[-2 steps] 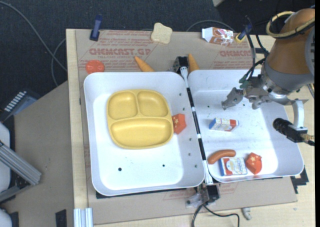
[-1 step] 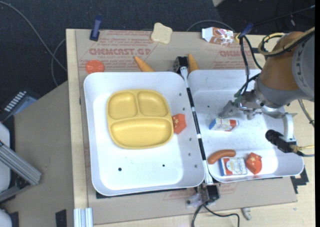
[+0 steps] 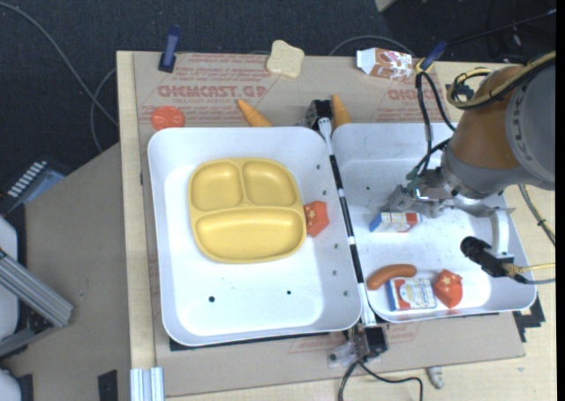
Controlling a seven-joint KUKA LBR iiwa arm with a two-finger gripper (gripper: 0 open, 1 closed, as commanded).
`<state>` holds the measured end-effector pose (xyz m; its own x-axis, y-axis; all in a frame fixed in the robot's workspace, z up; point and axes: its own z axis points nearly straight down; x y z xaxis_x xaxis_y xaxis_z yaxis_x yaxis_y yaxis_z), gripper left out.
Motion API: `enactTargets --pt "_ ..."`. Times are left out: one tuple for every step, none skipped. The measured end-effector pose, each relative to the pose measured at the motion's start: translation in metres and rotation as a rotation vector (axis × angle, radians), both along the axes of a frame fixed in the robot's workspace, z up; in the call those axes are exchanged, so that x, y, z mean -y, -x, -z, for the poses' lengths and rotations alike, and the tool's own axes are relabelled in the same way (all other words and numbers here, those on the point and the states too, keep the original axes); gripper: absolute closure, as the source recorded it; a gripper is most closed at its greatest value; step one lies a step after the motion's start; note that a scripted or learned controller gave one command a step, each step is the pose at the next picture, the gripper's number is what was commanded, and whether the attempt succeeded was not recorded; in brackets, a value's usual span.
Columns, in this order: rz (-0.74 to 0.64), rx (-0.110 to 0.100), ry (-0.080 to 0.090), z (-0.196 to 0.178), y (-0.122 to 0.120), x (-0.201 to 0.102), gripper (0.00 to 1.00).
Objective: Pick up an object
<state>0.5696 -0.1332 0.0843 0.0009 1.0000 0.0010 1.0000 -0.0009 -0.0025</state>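
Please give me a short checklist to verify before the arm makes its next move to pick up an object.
1. Gripper above right bin: ok.
2. Target near: small carton lies just beside gripper: ok.
3. Carton between the fingers: cannot tell.
4. Other objects apart from carton: sausage, strawberry sit near front wall: ok.
5. Yellow plate in left bin, away from arm: ok.

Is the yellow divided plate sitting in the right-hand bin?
No, the yellow divided plate lies in the left bin, beside a small red piece.
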Motion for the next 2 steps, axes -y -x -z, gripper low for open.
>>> enactTargets --pt "0.000 0.002 0.001 -0.010 0.000 0.000 1.00" --pt "-0.003 0.004 0.000 -0.101 -0.010 -0.070 1.00"
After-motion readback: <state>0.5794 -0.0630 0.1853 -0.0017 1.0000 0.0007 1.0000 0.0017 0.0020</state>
